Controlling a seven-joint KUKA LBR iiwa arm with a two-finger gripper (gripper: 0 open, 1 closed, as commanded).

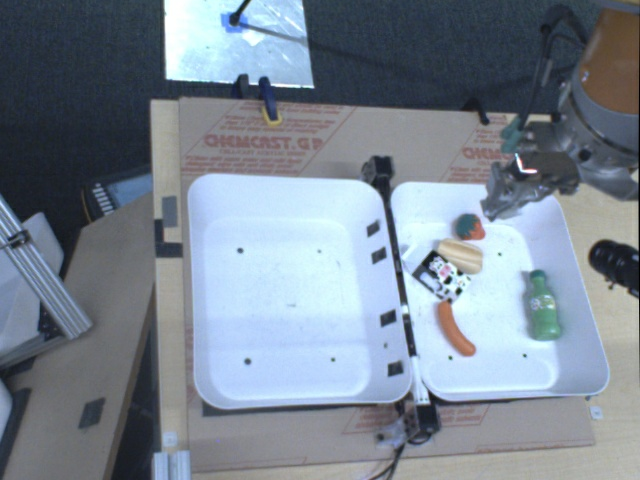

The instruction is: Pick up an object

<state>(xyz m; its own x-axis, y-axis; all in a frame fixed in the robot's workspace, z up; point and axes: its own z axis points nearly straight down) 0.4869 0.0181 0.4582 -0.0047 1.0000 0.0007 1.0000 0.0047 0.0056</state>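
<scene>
The right bin (pixel 575 368) holds several small things. A red and green round toy (pixel 470 227) lies near its back. A tan bun-like piece (pixel 460 256) rests just in front of it, beside a black and white patterned block (pixel 441 276). An orange sausage (pixel 456 329) lies toward the front, and a green bottle (pixel 543 306) lies at the right side. My gripper (pixel 503 205) hangs over the back of the right bin, just right of and above the red and green toy, with nothing seen between its fingers.
The left bin (pixel 215 368) sits beside the right one, with a black divider strip (pixel 392 268) between them. A shiny metal sheet (pixel 238 28) lies beyond the bench. A black knob (pixel 614 264) stands outside the right bin's right wall.
</scene>
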